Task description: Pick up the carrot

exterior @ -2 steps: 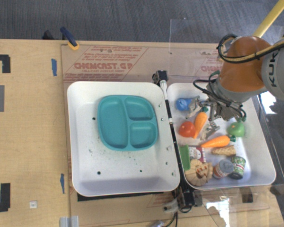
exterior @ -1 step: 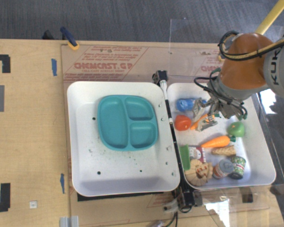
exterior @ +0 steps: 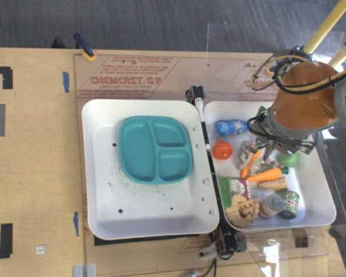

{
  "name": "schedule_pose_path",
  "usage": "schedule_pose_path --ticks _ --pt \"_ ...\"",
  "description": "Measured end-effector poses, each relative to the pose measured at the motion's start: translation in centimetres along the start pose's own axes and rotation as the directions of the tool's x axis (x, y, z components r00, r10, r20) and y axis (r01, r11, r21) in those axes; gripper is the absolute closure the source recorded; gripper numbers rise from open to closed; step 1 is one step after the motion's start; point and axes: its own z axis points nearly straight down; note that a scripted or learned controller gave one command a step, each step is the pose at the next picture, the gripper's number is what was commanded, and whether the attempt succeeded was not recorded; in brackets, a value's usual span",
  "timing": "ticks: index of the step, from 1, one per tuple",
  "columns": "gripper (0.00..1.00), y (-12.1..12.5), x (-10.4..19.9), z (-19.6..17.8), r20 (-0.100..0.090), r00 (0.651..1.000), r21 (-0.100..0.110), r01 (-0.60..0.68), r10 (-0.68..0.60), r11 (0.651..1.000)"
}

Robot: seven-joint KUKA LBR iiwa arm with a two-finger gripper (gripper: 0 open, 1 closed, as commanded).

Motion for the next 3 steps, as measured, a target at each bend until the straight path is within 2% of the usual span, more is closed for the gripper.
schedule_pose_path --ticks 1,2,3 --pt "1.00 5.5 7.2 -0.4 0.003 0.994 0.018 0.113 -0.114 0.993" --pt "1.00 6.3 -0.9 -9.3 -0.010 0.969 -0.008 -0.246 0.246 0.969" --pt "1.00 5.6 5.2 -1.0 -0.011 1.000 -0.011 0.019 -0.019 1.000"
